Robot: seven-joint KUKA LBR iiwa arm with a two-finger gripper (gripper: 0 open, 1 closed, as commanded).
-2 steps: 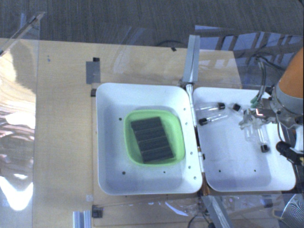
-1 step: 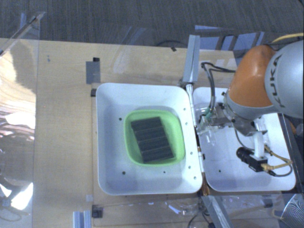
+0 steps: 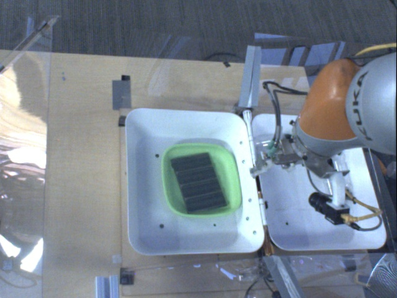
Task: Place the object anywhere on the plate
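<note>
Lying on the green plate [image 3: 172,194] in the left bin [image 3: 139,228], the dark block [image 3: 198,182] sits well apart from the gripper [image 3: 273,156].

A pale wooden tabletop [image 3: 74,166] fills most of the scene. Dark grey ribbed carpet [image 3: 186,11] runs across 12 o'clock. At 9 o'clock, a clear plastic sheet [image 3: 22,166] catches bright glare.

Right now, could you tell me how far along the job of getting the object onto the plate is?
It looks done: the dark ridged block lies flat inside the green plate in the left bin. The arm sits over the right bin, apart from the plate. I see nothing left to place.
</note>
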